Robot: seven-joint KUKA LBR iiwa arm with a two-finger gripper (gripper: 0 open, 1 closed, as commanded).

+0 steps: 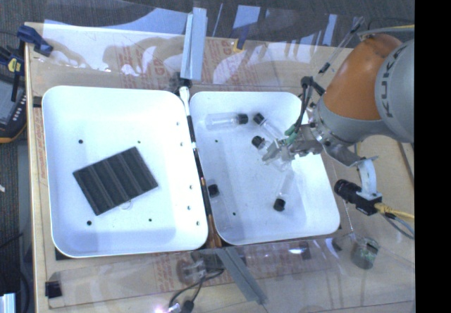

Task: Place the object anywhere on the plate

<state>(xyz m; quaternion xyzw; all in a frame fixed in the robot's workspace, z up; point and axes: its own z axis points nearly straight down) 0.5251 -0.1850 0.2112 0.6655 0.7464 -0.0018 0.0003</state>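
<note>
We cannot tell the fingers' (285, 148) state; beside them, clear vials (224, 120) could slip, never reaching the ridged plate (115, 179).

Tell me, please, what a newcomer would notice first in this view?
Probably the grey arm with its orange band, reaching in from the right over the right white bin. Next, the dark ribbed rectangular plate lying at an angle in the left white bin, then the clear black-capped vials scattered in the right one.
</note>
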